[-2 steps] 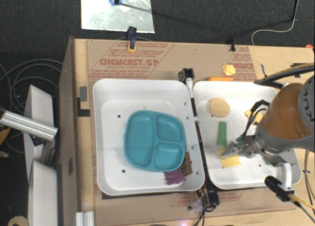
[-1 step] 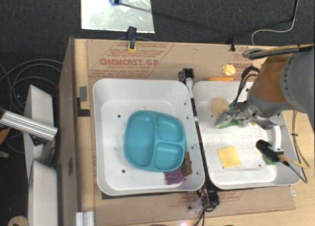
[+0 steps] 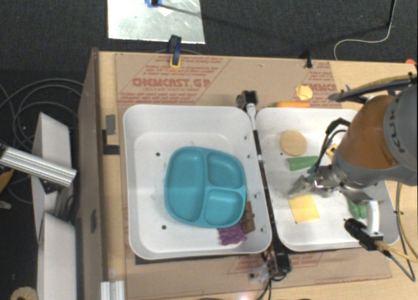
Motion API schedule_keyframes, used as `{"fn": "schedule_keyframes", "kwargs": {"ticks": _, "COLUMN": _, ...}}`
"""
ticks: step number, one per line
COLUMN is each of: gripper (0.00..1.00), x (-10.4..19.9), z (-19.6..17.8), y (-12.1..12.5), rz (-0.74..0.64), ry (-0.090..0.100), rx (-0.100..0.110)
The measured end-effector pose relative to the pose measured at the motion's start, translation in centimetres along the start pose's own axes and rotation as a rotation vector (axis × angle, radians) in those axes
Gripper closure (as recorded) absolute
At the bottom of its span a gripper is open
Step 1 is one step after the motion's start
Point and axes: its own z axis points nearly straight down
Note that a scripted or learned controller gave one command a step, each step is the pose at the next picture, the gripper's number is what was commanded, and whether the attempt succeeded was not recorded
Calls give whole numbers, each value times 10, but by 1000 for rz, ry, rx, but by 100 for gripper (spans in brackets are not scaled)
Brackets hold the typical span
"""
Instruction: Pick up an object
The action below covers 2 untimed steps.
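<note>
In the right bin (image 3: 273, 121) lie a round tan cookie (image 3: 293, 142), a green strip (image 3: 302, 163), a yellow square slice (image 3: 304, 209) and an orange carrot (image 3: 292, 104) at the far rim. My gripper (image 3: 305, 185) hangs low over the bin's middle, between the green strip and the yellow slice, just above the slice's upper edge. Nothing can be seen held in it. The arm's orange and grey body covers the bin's right part, where a small green item (image 3: 357, 212) peeks out.
The left bin (image 3: 140, 122) holds a teal divided plate (image 3: 206, 186), with a purple item (image 3: 230, 234) and a brown item (image 3: 248, 219) by its lower right edge. A yellow disc (image 3: 304, 92) lies on the cardboard behind the bins. Cables run at the right.
</note>
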Motion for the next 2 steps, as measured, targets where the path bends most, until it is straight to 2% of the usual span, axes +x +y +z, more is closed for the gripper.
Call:
{"fn": "schedule_keyframes", "kwargs": {"ticks": 1, "gripper": 0, "x": 18, "z": 0, "y": -24, "rz": -1, "ry": 0, "rx": -2}}
{"fn": "schedule_keyframes", "kwargs": {"ticks": 2, "gripper": 0, "x": -24, "z": -3, "y": 92, "rz": -7, "ry": -7, "rx": -18}}
